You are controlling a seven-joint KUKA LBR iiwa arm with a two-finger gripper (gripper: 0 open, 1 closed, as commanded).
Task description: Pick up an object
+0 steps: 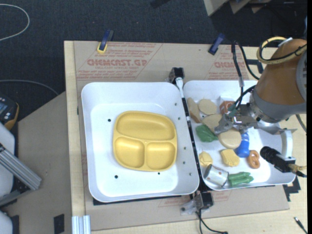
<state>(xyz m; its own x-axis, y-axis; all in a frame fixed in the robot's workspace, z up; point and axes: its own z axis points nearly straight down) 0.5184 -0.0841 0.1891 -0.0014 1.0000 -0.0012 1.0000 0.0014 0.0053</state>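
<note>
My gripper [227, 123] hangs low over the middle of the right bin [214, 88], with the arm coming in from the right. Just below it lie a beige oval piece [229, 140] and a blue piece [243, 146]. To its left sits a green leafy toy [206, 133], and a tan round piece [207, 106] lies above that. A reddish-brown piece [225, 105] shows just behind the gripper. I see nothing clearly held in the gripper.
The left bin [92, 130] holds a yellow divided plate [145, 140]. Along the right bin's front lie a silver cup [216, 176], a green bean pod [240, 179], two yellow pieces [228, 157] and an orange ring [254, 158].
</note>
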